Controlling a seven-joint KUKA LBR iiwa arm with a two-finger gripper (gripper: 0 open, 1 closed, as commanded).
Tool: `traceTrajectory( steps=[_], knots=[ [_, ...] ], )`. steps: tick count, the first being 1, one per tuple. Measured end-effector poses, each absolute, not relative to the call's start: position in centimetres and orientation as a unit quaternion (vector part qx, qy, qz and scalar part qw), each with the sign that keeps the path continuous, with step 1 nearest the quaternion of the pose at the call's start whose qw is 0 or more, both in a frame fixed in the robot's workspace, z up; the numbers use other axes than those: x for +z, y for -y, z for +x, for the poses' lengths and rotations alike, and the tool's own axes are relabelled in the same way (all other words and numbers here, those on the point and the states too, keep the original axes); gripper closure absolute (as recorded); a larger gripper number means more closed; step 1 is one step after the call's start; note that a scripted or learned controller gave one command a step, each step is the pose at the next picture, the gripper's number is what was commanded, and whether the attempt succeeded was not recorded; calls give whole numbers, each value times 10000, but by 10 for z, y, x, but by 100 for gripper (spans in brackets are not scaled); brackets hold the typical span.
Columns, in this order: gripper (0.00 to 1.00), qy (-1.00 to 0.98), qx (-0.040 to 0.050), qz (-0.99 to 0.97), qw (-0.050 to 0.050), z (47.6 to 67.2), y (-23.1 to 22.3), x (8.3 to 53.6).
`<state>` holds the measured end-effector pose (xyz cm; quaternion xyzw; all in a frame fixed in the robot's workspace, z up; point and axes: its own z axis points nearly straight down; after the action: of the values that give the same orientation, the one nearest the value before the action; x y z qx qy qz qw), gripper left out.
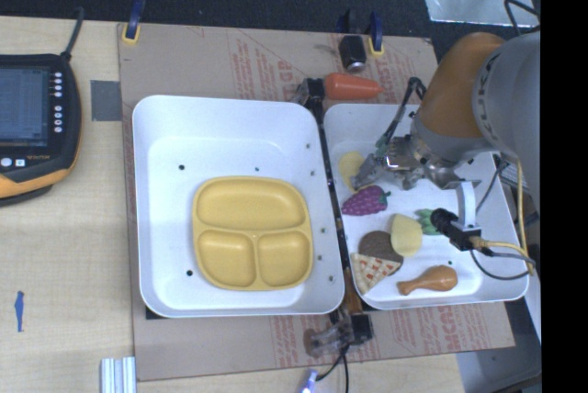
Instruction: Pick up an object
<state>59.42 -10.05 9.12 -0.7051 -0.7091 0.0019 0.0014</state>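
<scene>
- Two white bins side by side: left bin with a yellow tray, right bin with a heap of toy food.
- In the right bin: purple grapes, pale yellow piece near the divider, potato, brown piece, waffle wedge, drumstick, small green piece.
- Outside the bins, beyond the far rim: carrot.
- Arm in from the right, low over the far half of the right bin.
- Gripper just above the grapes and just beside the pale yellow piece; nothing seen between the fingers; whether spread or closed, cannot tell from this slant.
- Step in hand, by judgement: approach and aim, no pick made yet; no object lifted off the bin floor.
- Likely target: grapes or pale yellow piece, both closest to the tips; which of the two, unclear.
- Next move calls for: centring over a single item, straight descent, close, then a lift.
- Risk: crowding of neighbours and the bin divider close by, so a nudge or a miss quite possible.
</scene>
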Motion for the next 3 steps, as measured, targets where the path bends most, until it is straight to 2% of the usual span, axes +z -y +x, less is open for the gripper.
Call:
traceTrajectory(
  steps=[1,2,3],
  knots=[
    [0,7082,3,-7060,9,657,98,92],
    [0,7074,14,-7068,9,585,183,92],
    [0,7088,2,-7055,3,657,211,109]
  ],
)
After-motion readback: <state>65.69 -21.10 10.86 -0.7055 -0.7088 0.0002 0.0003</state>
